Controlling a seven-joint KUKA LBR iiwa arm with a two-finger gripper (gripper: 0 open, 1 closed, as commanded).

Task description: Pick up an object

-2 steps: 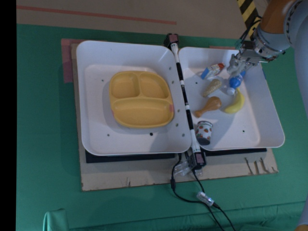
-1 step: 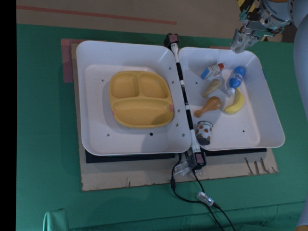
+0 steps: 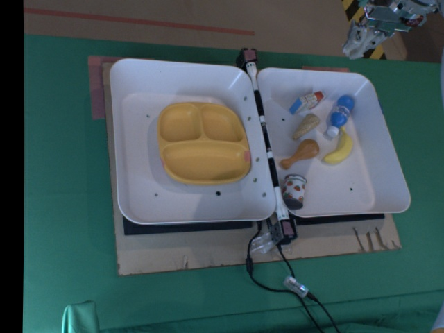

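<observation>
Apparently clear of gripper (image 3: 362,39): banana (image 3: 338,148) beside bottle (image 3: 338,115).

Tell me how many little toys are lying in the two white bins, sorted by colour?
Yellow: 2, a yellow divided plastic plate and a yellow toy banana
Blue and white: 2, a blue-capped toy bottle and a small blue, white and red tube
Tan or brown: 2, a tan toy cone and a brown toy drumstick
Red-patterned: 1, a small cup
Total: 7

Divided plate (image 3: 203,143) in left bin (image 3: 132,82); banana (image 3: 338,148) in right bin (image 3: 378,186).
</observation>
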